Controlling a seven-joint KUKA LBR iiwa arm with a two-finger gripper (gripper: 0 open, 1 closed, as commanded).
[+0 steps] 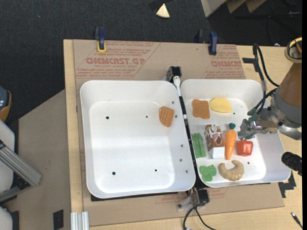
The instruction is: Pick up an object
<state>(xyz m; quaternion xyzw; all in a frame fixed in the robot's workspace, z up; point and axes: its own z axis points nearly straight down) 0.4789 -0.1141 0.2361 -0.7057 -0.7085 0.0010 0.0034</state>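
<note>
Two white bins sit side by side; the left bin [96, 143] holds one waffle [166, 116] near its right wall; the right bin [268, 169] holds eight toys: one toast [201, 109], one yellow piece [220, 105], one carrot [230, 143], one red pepper [244, 148], one croissant [231, 170], one brown-and-white box [214, 139], two green pieces [198, 144]. The gripper [249, 128] hangs just above the pepper; its opening and any hold cannot be told. The bins rest on a brown board [76, 80] fixed with two blue clamps [100, 36]; dark carpet [48, 13] lies beyond.
</note>
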